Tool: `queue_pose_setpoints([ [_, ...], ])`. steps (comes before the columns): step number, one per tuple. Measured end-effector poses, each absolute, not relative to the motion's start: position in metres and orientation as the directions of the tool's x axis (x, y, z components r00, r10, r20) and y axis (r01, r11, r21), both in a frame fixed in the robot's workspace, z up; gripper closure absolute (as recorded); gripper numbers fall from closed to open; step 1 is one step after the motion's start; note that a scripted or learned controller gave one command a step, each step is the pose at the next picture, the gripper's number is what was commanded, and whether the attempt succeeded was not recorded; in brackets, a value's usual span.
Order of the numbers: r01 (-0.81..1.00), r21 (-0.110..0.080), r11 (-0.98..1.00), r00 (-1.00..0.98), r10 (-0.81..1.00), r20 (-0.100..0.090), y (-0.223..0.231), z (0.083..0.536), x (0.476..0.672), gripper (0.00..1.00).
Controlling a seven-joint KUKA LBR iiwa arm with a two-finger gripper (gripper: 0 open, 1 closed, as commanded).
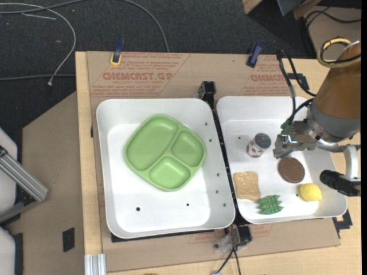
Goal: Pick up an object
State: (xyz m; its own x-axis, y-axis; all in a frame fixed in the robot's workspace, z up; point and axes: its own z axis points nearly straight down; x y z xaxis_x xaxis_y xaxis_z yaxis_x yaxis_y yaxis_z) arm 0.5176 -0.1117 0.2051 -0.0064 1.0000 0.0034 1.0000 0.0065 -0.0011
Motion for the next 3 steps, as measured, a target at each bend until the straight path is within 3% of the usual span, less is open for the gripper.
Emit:
queue_pose_setpoints([
  [2,1.0,0.002,0.007,-0.007,1.0,0.002,-0.005,0.229,0.545,1.0],
  [3,1.0,0.0,0.007,-0.007,1.0,0.002,0.05,0.218,0.552,1.0],
])
